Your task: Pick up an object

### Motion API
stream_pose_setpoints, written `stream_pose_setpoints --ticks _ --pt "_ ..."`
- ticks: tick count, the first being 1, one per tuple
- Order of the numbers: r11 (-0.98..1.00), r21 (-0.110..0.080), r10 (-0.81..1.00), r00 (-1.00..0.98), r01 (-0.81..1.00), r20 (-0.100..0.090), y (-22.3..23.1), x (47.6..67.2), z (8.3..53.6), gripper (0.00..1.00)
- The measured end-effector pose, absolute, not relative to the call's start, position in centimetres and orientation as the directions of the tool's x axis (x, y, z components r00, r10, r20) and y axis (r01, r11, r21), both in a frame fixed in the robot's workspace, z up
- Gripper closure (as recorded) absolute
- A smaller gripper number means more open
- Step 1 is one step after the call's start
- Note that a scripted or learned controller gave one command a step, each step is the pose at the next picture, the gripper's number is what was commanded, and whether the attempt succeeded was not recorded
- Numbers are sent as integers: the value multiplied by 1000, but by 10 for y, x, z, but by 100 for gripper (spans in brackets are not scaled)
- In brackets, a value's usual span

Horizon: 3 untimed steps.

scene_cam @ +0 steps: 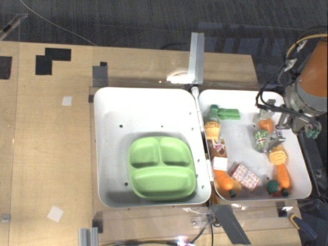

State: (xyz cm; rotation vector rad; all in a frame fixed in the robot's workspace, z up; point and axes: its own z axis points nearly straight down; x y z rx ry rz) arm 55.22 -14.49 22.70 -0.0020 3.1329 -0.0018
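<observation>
Small crumpled silvery-green packet (pixel 262 139) is lying in the right shallow white bin (pixel 307 186), the grey arm's gripper (pixel 279 133) hovering beside it for a grab; finger opening indiscernible.

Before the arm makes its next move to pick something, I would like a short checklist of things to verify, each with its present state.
1. Tool is over the right bin, where the small objects lie: ok.
2. An object is visibly held between the fingers: cannot tell; clutter hides them.
3. Targets are near the tool: ok; a yellow corn-like toy and an orange carrot lie just below it in the view.
4. Targets are well separated: not ok; items crowd together.
5. Green tray stays apart from the work, in the left bin: ok.
</observation>
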Motion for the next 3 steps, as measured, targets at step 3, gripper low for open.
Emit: stream_pose_setpoints --ticks 3 --pt "1000 -4 1 -1000 1 -18 -196 510 90 0"
